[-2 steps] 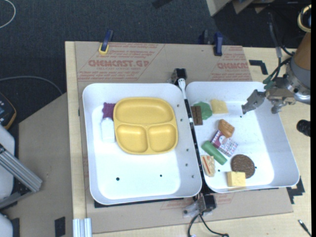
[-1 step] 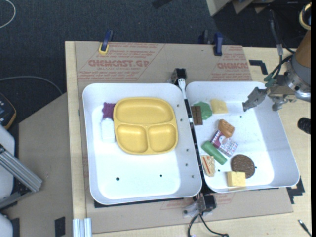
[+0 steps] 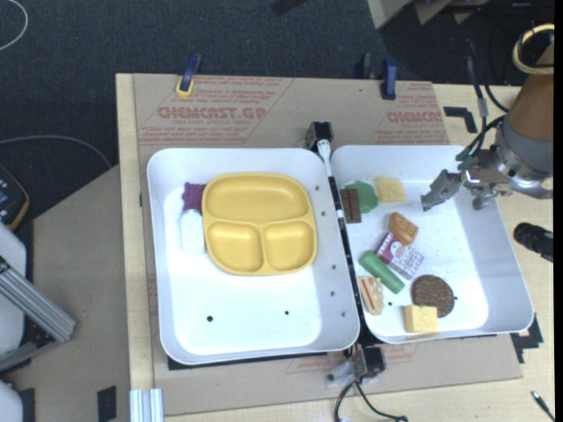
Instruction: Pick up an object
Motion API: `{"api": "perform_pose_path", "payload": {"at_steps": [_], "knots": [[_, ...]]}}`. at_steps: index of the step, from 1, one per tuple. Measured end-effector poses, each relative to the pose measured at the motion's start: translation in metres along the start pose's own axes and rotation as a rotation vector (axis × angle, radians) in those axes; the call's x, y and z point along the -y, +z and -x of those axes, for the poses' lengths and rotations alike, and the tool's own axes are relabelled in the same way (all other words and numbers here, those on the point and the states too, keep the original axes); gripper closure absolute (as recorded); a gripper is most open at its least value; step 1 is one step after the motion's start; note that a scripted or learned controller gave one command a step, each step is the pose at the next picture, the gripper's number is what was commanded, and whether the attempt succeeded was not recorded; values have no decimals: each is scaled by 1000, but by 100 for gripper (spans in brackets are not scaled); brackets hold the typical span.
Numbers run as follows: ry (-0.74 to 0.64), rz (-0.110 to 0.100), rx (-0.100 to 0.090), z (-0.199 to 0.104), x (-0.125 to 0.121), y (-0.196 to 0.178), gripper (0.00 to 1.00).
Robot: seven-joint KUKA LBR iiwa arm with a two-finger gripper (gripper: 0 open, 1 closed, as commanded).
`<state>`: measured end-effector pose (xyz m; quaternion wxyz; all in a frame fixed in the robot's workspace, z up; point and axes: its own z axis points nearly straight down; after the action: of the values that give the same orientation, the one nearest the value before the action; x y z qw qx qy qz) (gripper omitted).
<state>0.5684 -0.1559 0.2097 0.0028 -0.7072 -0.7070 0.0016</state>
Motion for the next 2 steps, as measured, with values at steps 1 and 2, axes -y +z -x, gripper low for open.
{"api": "perform_pose_path", "payload": {"at_steps": [1, 2], "knots": [[0, 0, 0, 5, -8, 54, 0], [3, 17, 3, 8, -3, 101, 0]]}}
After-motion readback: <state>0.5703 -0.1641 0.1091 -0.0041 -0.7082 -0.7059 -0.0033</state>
